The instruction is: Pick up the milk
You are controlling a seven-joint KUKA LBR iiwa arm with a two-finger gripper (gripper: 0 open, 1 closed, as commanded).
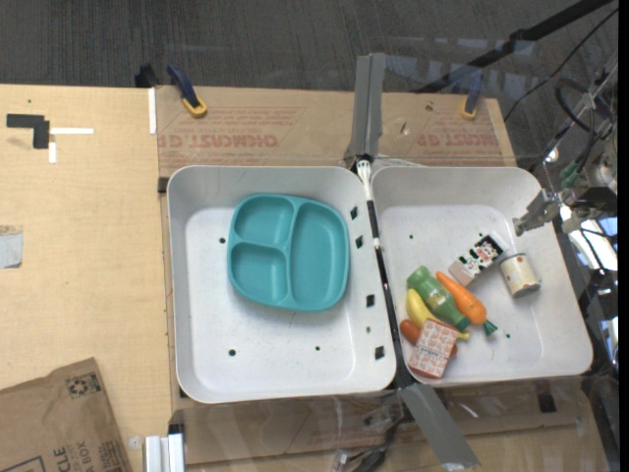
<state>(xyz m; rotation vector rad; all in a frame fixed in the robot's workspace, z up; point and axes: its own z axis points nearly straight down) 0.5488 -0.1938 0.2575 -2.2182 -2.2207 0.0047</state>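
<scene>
The milk (479, 257) is a small white carton with black cow patches, lying tilted in the right bin (550, 357), a little right of its middle. My gripper (528, 218) hangs over the bin's upper right part, near the right wall. It is above and to the right of the milk and apart from it, with nothing seen in it. The arm behind it runs off the right edge amid cables.
Beside the milk lies a cream-coloured can (520, 274). Below it cluster a carrot (463, 297), a green bottle (438, 297), a banana (418, 309) and a red snack box (432, 349). A teal divided plate (290, 252) sits in the left bin (197, 332).
</scene>
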